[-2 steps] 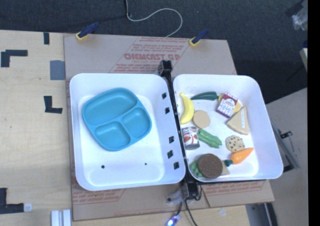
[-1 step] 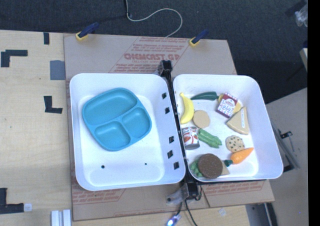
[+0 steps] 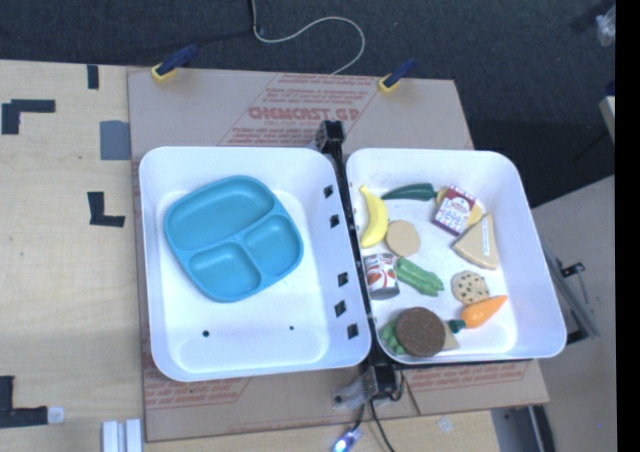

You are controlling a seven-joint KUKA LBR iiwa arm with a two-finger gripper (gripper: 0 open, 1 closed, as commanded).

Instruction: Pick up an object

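Toy food gathered in the right bin [image 3: 520,190], loosely spread, presumably so that any one piece can be taken from above. Banana [image 3: 373,217] lying along the inner wall, just beside a tan round biscuit [image 3: 403,237]. Green pepper [image 3: 408,192] near the far rim, well apart from the carrot [image 3: 484,311] at the near side. Red-and-white carton [image 3: 455,210] touching a pale wedge [image 3: 480,243], perhaps cheese or a sandwich. Small can [image 3: 381,275] tight against the inner wall, with a green pod [image 3: 419,277] just beside it. Chip cookie [image 3: 469,287] between pod and carrot. Burger [image 3: 419,332] at the near edge, with something green tucked under its left side.

Left bin [image 3: 160,180] holding a blue divided plate [image 3: 232,237], flat and tilted askew, likely the receiving side. Both bins seated on a cardboard sheet [image 3: 300,110] pinned by clamps [image 3: 173,62] at the far corners, probably against sliding.

Nothing lifted yet; every piece resting on the bin floor. Judged easiest for a reach from the right: carrot or cookie, both with free space around. Riskier: can and banana, crowded by the wall.
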